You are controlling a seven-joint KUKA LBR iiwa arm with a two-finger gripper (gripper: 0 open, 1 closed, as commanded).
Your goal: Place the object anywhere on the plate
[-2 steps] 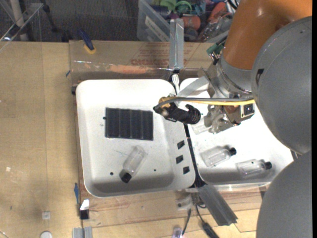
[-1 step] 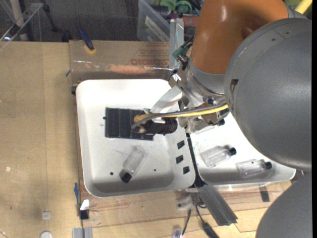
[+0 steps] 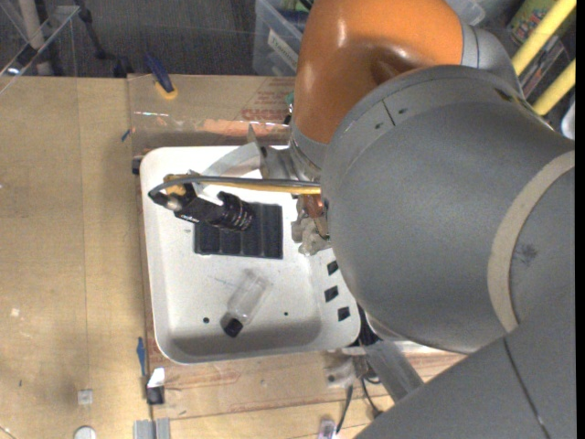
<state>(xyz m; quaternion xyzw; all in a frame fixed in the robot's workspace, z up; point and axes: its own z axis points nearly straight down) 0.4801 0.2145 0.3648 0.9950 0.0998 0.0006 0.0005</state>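
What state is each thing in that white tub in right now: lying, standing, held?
Clear plastic tube with a black cap: lying on its side on the tub floor, loose, not held.
Flat black ribbed rectangle: lying flat on the floor, apart from the tube.
Shallow white bin: holds both; its right side is hidden under the arm.
Grey arm with an orange band: reaching over the bin.

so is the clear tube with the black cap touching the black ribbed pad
Apart. The camera view shows a strip of bare white bin floor between the clear tube and the lower edge of the black ribbed pad.
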